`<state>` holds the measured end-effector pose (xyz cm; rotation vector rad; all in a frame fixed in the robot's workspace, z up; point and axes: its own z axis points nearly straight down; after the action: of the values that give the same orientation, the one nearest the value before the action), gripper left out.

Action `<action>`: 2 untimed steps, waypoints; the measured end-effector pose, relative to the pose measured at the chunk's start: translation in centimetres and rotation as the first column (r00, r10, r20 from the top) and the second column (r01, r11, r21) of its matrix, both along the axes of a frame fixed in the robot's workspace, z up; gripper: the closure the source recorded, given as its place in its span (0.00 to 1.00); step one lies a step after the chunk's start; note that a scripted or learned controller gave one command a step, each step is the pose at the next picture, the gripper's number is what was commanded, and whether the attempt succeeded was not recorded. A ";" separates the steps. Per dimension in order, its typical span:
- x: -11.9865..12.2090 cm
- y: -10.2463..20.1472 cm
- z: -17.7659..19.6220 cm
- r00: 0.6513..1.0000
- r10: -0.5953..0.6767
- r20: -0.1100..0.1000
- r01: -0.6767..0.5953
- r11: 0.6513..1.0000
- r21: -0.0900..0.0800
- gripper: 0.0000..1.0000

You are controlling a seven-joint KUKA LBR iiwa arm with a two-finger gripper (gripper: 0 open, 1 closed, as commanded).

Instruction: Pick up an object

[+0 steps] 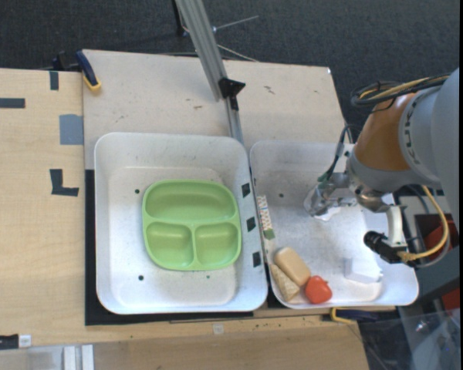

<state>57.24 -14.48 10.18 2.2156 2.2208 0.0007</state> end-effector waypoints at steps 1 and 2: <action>0.2 -0.2 6.3 1.000 -0.001 0.001 0.001 1.000 0.002 1.00; 0.5 0.3 10.6 1.000 0.000 0.000 0.000 1.000 0.002 1.00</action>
<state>57.69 -14.21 20.82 2.2169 2.2220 0.0028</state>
